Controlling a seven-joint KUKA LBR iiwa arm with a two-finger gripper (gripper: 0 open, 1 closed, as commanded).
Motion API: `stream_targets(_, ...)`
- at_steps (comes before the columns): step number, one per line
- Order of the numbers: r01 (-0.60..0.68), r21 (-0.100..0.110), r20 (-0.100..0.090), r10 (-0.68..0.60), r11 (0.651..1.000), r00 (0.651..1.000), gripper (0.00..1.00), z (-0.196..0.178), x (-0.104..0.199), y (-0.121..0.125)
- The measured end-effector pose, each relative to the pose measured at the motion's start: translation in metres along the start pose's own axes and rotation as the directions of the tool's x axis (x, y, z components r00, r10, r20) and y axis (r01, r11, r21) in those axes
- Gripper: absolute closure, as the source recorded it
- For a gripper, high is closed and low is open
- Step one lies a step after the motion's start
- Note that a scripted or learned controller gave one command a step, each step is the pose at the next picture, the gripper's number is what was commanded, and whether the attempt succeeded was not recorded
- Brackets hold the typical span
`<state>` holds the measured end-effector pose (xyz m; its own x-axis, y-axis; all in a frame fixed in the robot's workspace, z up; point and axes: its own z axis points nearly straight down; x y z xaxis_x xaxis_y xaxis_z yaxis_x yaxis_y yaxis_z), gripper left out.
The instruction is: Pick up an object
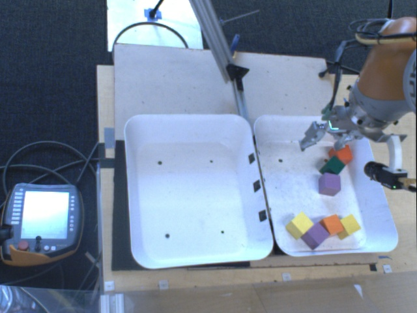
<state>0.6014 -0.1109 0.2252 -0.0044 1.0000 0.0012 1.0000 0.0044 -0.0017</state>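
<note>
The right bin (374,194) holds several coloured blocks. An orange block (343,154), a green block (333,165) and a purple block (330,184) lie in a line near the bin's right side. Along the front wall sit a yellow block (300,225), a second purple block (315,235), a second orange block (333,224) and a smaller yellow block (350,225). My gripper (330,138) hangs over the back of this bin, just above and behind the orange block. It is open, with nothing between its fingers.
The left bin (140,194) stands beside the right one, with black clips (257,185) along the shared wall. A slanted metal pole (215,31) crosses the back of the bench. A teach pendant (40,223) lies at the far left.
</note>
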Motion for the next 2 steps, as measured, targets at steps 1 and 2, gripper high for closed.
stream_targets(1,0.0,-0.004,0.001,0.0,1.0,1.0,0.0,-0.002,0.0,0.001)
stream_targets(2,-0.003,0.002,0.001,0.003,1.0,1.0,0.0,0.057,-0.003,-0.007)
